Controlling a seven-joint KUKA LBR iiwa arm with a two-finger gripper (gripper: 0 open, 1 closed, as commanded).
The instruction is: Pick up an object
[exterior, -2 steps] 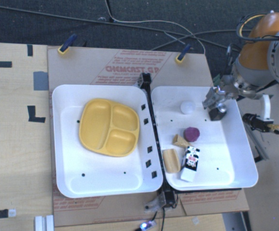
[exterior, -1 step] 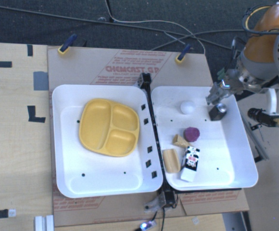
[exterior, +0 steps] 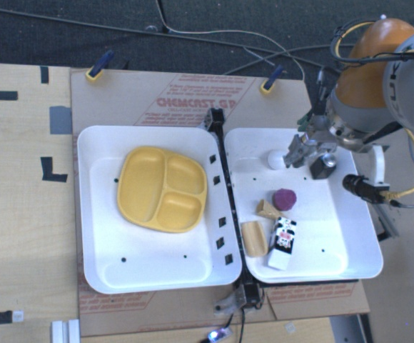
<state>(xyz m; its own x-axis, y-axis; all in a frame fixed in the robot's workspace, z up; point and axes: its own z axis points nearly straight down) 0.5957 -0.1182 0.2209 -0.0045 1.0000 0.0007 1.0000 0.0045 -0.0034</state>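
pincer beside white ball

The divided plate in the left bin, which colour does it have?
The divided plate is plain yellow, seen clearly in the camera view.

The bench top is light wood, running from nine o'clock down to six o'clock, with dark angular marks scattered near its left edge and a grey square patch at about ten o'clock. A brown cardboard sheet with red printed lettering lies across the centre of the bench. Two clamps with yellow and blue grips hold its far edge, one at eleven o'clock, the other at one o'clock. Beyond the bench, from ten o'clock to one o'clock, the floor is dark, speckled carpet, crossed by several thin cables. Lighting is even and diffuse, with soft shadows.
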